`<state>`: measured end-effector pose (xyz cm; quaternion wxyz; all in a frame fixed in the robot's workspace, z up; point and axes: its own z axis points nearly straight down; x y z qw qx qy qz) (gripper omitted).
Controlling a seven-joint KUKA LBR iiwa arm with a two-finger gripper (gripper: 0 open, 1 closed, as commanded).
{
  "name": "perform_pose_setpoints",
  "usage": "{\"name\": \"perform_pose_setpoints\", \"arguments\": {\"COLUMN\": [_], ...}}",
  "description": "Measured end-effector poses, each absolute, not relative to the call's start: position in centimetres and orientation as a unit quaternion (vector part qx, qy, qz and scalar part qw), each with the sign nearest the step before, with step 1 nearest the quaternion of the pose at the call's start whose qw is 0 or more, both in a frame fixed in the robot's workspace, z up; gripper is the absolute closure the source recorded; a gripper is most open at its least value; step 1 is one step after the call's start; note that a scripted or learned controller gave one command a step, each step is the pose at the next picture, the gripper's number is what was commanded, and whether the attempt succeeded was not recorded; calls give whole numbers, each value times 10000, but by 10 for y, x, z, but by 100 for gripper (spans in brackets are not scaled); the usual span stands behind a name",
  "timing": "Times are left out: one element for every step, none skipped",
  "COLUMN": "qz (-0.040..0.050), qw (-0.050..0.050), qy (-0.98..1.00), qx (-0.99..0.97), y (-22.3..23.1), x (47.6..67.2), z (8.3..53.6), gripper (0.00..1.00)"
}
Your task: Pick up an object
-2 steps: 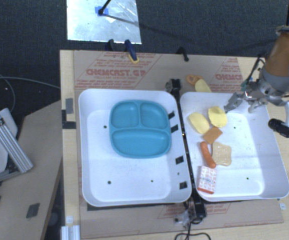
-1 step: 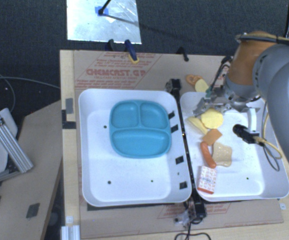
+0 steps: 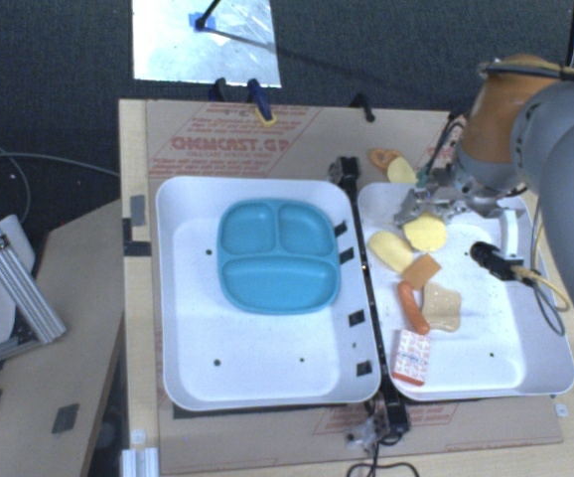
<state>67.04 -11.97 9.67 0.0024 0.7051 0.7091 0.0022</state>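
Observation:
My gripper (image 3: 418,207) hangs low over the far left part of the right bin (image 3: 525,366), just above a round yellow slice (image 3: 427,235). Nothing shows between its tips. Close by lie a pale yellow banana-like piece (image 3: 389,250), an orange block (image 3: 423,270), a tan bread piece (image 3: 443,308), an orange-red sausage (image 3: 413,307) and a red-and-white packet (image 3: 412,356). Another yellow piece (image 3: 401,171) and a small orange piece (image 3: 381,157) sit at the bin's far rim.
The left bin (image 3: 198,356) holds a blue divided plate (image 3: 277,256). A black divider with clips (image 3: 359,266) runs between the bins. The grey arm with its orange band (image 3: 505,107) covers the right bin's far right corner.

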Motion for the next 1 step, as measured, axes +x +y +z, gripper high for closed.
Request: {"name": "perform_pose_setpoints", "arguments": {"qz": [16], "qw": [-1], "qy": [7100], "qx": [7042], "y": [-40], "x": [632], "z": [188], "gripper": [100]}}
